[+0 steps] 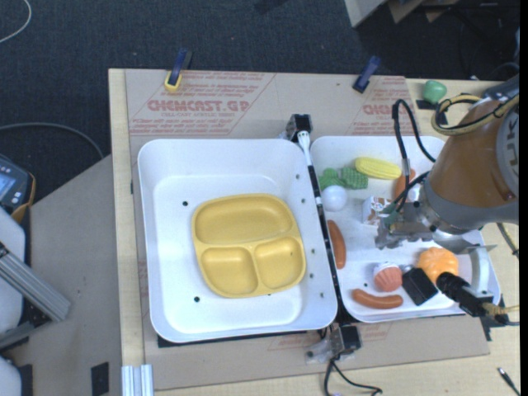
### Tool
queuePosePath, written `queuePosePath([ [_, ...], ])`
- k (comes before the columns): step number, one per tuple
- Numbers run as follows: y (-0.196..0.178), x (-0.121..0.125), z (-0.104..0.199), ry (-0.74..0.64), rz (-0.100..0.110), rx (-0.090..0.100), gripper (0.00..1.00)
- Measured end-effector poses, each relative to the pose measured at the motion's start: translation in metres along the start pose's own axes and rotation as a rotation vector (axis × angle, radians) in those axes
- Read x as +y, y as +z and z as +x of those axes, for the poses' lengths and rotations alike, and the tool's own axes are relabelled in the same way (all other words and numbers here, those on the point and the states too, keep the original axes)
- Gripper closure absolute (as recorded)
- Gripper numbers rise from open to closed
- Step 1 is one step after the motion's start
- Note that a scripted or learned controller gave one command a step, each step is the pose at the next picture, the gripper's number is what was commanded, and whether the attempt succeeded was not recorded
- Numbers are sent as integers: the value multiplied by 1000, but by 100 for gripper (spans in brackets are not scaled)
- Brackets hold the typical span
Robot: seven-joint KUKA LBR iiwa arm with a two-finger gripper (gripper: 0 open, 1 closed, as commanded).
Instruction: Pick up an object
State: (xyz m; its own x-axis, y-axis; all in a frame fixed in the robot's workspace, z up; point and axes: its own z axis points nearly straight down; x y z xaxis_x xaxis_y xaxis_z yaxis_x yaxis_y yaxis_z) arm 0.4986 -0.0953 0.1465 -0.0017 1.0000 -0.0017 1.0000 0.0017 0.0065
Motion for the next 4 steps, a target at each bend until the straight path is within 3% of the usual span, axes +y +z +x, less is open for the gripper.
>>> queuePosePath([
  [1,-58,-5,7,0,1,0,100],
  [2,-80,-3,6,1,2,0,100],
  [4,-94,62,94,-3,1,2,100],
])
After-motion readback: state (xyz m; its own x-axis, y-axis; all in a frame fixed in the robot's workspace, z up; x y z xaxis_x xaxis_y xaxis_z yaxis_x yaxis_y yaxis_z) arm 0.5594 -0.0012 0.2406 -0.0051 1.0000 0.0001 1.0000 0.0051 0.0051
